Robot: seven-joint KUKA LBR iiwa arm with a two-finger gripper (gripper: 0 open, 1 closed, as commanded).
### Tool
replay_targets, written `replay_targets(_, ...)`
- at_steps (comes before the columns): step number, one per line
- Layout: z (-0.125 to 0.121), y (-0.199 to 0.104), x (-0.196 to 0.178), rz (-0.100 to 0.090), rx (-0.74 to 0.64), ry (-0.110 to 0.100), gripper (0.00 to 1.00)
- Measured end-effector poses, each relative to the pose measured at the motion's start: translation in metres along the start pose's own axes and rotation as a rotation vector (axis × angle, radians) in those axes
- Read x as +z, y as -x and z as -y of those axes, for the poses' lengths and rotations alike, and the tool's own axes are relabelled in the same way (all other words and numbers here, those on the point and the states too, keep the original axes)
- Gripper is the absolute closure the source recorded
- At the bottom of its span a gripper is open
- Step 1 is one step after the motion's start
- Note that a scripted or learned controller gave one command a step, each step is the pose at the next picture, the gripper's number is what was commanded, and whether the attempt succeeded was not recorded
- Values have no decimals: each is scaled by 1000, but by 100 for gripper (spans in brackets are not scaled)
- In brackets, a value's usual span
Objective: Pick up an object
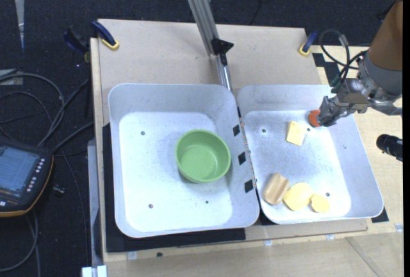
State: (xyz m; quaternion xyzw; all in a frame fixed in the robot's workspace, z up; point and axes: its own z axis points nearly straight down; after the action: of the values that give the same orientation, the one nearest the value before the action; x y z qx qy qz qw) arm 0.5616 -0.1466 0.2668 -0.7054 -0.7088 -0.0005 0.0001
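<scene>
Currently the gripper sits low at the right bin's far right edge, touching a small orange thing; can't tell its grasp state. Yellow block just beside; green bowl in left bin.

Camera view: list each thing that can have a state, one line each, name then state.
green bowl: upright, in left bin.
yellow block: lying loose in right bin.
tan piece: lying at the right bin's front.
two yellow pieces: lying beside it, touching each other.
orange object: at the pincer tip; grip unclear.
</scene>
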Motion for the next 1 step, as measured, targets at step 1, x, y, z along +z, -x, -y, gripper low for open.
replay_targets(1,2,-61,2,0,0,-1,100)
